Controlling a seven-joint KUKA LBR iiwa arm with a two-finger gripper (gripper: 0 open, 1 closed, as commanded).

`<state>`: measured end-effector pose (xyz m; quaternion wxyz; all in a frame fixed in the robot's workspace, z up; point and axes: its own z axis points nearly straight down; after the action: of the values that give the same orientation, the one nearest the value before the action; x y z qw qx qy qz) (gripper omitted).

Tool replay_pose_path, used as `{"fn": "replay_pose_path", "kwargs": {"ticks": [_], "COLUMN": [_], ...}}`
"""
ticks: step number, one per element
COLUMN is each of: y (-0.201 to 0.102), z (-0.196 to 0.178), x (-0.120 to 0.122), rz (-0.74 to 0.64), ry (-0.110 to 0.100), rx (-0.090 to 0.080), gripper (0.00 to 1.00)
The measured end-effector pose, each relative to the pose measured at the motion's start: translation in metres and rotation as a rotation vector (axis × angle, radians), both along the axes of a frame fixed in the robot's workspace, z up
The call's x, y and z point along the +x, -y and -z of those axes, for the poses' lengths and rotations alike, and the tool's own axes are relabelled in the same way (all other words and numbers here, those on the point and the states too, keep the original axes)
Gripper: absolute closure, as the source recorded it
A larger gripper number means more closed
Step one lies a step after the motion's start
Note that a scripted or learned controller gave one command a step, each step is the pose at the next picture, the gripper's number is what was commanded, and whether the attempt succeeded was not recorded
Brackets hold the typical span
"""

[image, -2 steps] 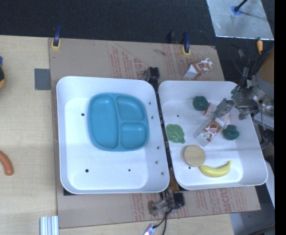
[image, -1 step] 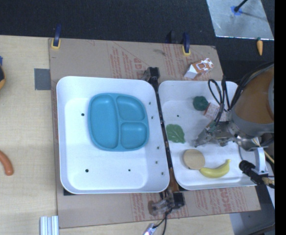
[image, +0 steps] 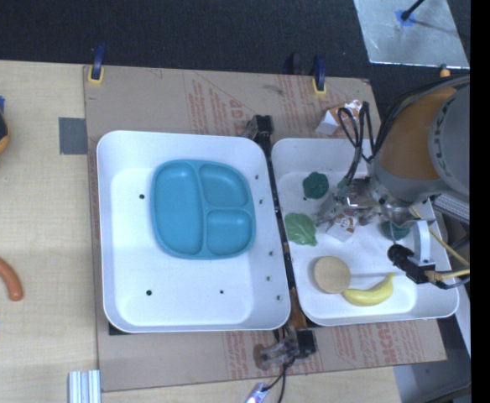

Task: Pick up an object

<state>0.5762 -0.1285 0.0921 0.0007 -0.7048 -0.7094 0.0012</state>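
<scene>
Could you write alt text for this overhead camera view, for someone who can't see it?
A grey robot arm with an orange band reaches from the right into the right-hand white bin, its gripper low among a yellow banana, a tan round disc and two green lumps. The left-hand white bin holds a blue divided plate.

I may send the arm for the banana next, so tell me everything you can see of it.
The banana is small, yellow and smooth, probably a plastic toy, curved with both ends turned upward in the view. It lies flat on the floor of the right bin, near its front wall. Its left end touches or slightly overlaps the tan round disc. The gripper is farther back, apart from it.
</scene>
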Motion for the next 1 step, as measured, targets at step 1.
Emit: {"fn": "replay_pose_path", "kwargs": {"ticks": [1], "y": [0.0016], "z": [-0.0115], "x": [0.0009], "rz": [-0.001], "ry": [0.002], "rx": [-0.002], "gripper": [1.00]}}
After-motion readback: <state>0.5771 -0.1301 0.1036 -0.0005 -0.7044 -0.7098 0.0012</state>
